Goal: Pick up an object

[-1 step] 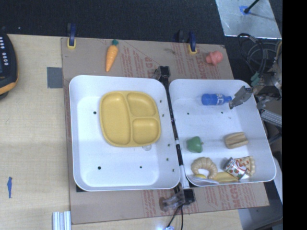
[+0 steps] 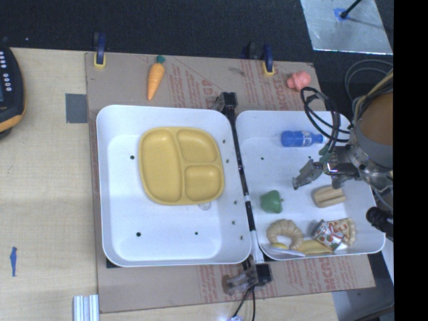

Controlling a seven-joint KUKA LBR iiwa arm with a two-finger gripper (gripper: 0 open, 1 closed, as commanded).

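We see the arm (image 2: pixel 374 129) reaching in from the right over the right bin (image 2: pixel 261 172), its claw (image 2: pixel 309 174) low above the bin floor with the fingers spread apart and nothing between them. Just right of the claw lies a tan wooden block (image 2: pixel 329 196). A blue bottle (image 2: pixel 299 138) lies on its side near the bin's far wall, a green pepper (image 2: pixel 271 201) sits near the left wall, and along the near wall rest a croissant (image 2: pixel 285 231), a banana (image 2: pixel 309 247) and a crumpled snack packet (image 2: pixel 336 233). The left bin (image 2: pixel 120 199) holds a yellow divided plate (image 2: pixel 180 164). On the table (image 2: pixel 47 199) beyond the bins lie a toy carrot (image 2: pixel 154 79) and a pink toy (image 2: pixel 299 80)
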